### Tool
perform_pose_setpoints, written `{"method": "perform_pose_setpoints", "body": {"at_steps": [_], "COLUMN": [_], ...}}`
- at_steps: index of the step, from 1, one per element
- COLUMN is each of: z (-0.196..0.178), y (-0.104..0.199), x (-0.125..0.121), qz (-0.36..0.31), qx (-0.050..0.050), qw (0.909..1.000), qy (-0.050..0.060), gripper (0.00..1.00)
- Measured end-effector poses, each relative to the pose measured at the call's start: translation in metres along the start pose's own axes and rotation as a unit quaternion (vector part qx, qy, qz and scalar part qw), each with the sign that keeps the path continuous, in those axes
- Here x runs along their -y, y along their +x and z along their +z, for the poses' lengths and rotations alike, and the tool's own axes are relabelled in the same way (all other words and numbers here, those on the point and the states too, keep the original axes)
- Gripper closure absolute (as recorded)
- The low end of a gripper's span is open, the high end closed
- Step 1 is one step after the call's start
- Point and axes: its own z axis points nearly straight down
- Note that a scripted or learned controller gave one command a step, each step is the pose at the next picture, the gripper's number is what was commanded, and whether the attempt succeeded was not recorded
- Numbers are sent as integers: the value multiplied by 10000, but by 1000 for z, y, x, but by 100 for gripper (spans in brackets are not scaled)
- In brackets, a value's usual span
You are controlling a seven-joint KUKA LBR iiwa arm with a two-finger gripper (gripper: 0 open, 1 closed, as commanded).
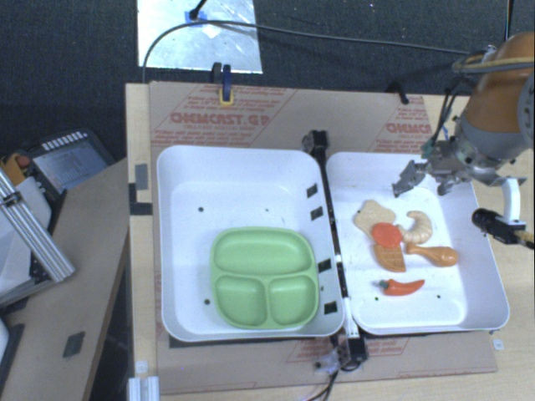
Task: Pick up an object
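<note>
Gripper (426,179) is seen over the upper part of the right bin (476,307), fingers spread apart, nothing between them.

The toy food is clustered mid-bin, below and a little left of the gripper in the camera view:
- pale bread slice (374,215), nearest to the gripper, with a red tomato slice (386,233) lying against it
- curled shrimp (419,225), almost straight below the gripper
- drumstick (431,254), long axis running left-right, thick end toward the right
- orange wedge (390,258), touching the tomato slice
- red chili (403,287), lying apart from the rest, long axis left-right, farthest from the gripper

The pile is tightly packed; the chili is judged the cleanest target, but the longest reach.

Green divided tray (266,276) sits in the left bin (180,224), well apart from the gripper.
</note>
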Motion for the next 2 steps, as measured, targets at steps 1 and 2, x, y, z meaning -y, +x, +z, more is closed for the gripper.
{"method": "perform_pose_setpoints", "body": {"at_steps": [1, 2], "z": [-7, 35], "y": [0, -4], "x": [-3, -5], "qz": [-12, -4], "qx": [9, 12], "qw": [10000, 10000], "qy": [-61, -50], "gripper": [0, 0]}}
